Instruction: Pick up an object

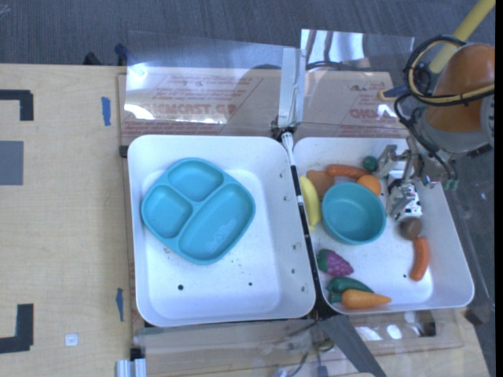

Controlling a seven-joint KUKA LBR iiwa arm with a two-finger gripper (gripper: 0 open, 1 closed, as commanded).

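Gripper (pixel 405 197) low in right bin (pixel 452 285), just right of teal bowl (pixel 353 212), above brown item (pixel 409 228); finger state unclear. Divided teal plate (pixel 198 209) in left bin (pixel 149 289).

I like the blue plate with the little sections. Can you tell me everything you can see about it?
The divided plate is light blue and looks like smooth plastic. It has rounded corners and three compartments: two smaller ones toward the upper left and one longer one on the lower right, with raised ridges between them. All three look empty. It lies flat, turned at a slant, in the left bin, resting on its white floor and touching nothing else.
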